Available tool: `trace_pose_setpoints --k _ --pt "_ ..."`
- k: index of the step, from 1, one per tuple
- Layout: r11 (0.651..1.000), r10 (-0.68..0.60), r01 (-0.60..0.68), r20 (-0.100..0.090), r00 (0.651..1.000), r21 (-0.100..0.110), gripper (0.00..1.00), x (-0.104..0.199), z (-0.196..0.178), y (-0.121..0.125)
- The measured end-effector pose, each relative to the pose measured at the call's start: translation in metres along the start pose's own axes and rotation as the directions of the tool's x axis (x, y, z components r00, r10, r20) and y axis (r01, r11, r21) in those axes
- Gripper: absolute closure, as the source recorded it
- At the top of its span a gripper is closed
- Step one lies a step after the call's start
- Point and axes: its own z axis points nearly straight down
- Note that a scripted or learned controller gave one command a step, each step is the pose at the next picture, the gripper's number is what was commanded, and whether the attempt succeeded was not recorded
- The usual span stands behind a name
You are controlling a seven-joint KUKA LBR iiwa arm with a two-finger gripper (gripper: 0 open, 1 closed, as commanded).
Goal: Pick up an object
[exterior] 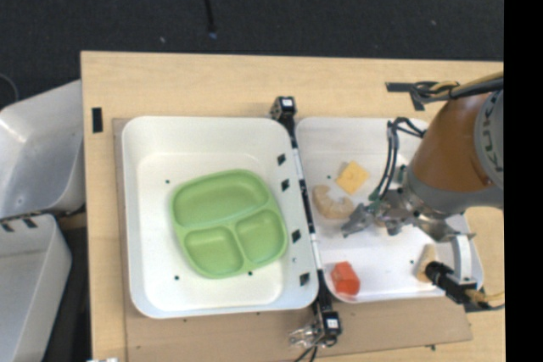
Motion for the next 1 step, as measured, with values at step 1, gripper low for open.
trace_pose_setpoints --k 1 --pt "1.000 0.000 0.000 0.000 1.000 -0.001 0.00 -0.0010 0.0424 -0.0005"
